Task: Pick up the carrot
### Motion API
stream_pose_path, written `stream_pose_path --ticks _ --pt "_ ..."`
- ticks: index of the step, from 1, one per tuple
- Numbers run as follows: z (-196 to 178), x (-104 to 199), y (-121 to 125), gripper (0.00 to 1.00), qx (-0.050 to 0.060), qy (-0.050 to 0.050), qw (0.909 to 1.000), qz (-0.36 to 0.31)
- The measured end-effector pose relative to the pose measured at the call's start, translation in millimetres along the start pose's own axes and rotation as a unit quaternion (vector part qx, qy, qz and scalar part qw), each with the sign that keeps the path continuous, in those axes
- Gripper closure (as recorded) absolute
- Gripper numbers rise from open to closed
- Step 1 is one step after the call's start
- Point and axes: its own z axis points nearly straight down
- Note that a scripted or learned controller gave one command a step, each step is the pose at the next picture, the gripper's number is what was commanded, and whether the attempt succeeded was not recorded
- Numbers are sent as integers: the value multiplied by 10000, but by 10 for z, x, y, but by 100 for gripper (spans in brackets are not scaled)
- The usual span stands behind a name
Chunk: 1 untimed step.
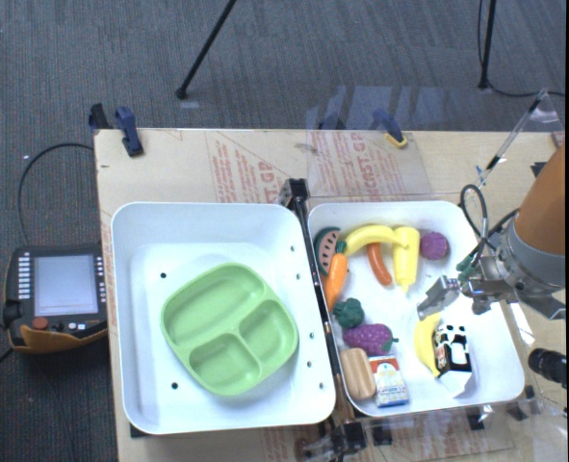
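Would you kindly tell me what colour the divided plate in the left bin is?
The divided plate is light green, seen clearly in the camera view.

**A robot lab bench**

This is a robotics lab, not a home or kitchen. A plywood bench [255, 166] stands on grey carpet [72, 56], with clamps [128, 131] fixed at its back edge. Two white bins [130, 258] sit side by side on it; one holds a green tray [228, 327], the other plastic toy food [390, 258]. A teach pendant [58, 296] with a screen lies on the floor, cabled. Tripod legs [212, 41] stand behind the bench. The arm [544, 229] reaches in from the right.
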Motion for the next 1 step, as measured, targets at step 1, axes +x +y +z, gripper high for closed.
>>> stream_pose_path --ticks 1 --pt "544 831 925 0 32 20 9998 210"
